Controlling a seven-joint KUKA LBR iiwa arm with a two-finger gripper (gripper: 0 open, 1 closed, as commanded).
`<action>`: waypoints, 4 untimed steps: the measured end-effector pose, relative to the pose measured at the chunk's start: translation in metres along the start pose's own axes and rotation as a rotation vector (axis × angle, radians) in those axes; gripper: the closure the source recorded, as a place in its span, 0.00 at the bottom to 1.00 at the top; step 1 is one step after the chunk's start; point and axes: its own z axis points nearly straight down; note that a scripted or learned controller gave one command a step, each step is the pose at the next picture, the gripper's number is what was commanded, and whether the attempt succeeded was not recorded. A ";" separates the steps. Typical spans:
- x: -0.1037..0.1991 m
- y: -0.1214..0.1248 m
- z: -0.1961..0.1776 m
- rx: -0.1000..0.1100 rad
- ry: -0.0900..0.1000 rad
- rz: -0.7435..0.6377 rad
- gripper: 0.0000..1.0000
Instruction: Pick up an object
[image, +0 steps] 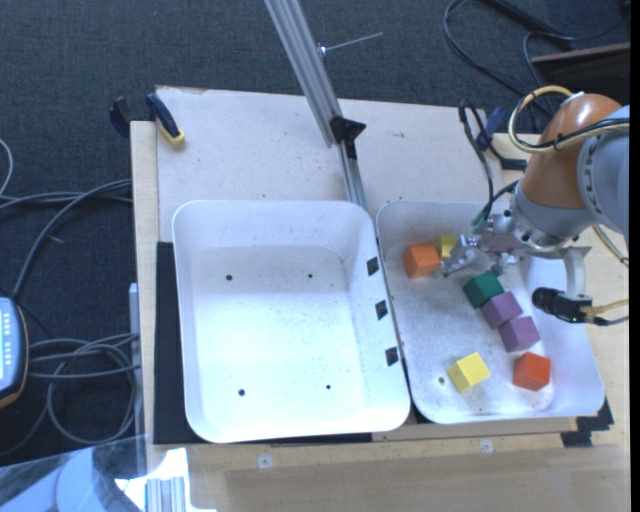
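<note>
My gripper (462, 258) is low over the back of the right bin (430, 400), reaching in from the right. Just to its left sits an orange block (421, 259), with a small yellow block (447, 243) right at the gripper's tip. A green block (483, 289) lies directly in front of the gripper, touching a purple block (500, 307). A second purple block (519, 331) follows it. Nearer the front rest a yellow block (468, 371) and an orange-red block (531, 371). I see nothing held.
The left bin (200, 300) stands beside the right one, their rims meeting in the middle. A metal pole (315, 75) slants down to the back of the bench. Cables (485, 125) hang near the arm (575, 170) at the right.
</note>
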 end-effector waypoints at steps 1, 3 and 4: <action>0.000 0.002 -0.013 -0.006 -0.001 -0.001 1.00; -0.002 -0.004 -0.104 -0.011 -0.003 0.000 1.00; -0.002 -0.003 -0.141 -0.010 -0.003 -0.001 1.00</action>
